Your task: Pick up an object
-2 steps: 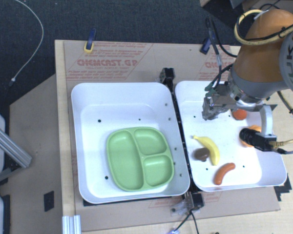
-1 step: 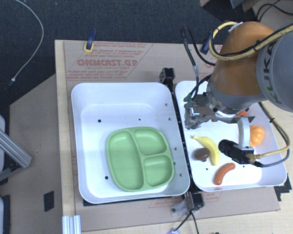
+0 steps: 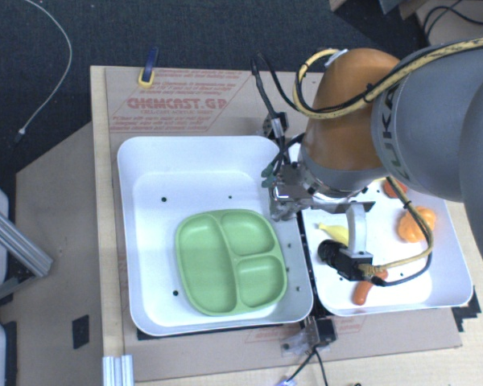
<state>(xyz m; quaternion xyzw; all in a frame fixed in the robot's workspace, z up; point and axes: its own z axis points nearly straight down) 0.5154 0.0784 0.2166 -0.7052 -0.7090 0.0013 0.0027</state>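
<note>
The arm (image 3: pixel 386 111) hides most of the right bin (image 3: pixel 423 284); whether its gripper (image 3: pixel 283 193) is open or closed cannot be told.

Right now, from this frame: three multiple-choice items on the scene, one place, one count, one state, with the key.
1. Where does the green plate lie?
A. in the left bin
B. in the right bin
C. on the cardboard behind the bins

2. How many compartments does it have?
A. two
B. three
C. four

3. How does it lie?
A. upside down
B. on edge against a wall
C. flat, hollows up

Key: 1 A, it rests on the left bin's floor. 2 B, ridges split it into one long section and two smaller ones. 3 C, its rim and hollows face the camera.
</note>
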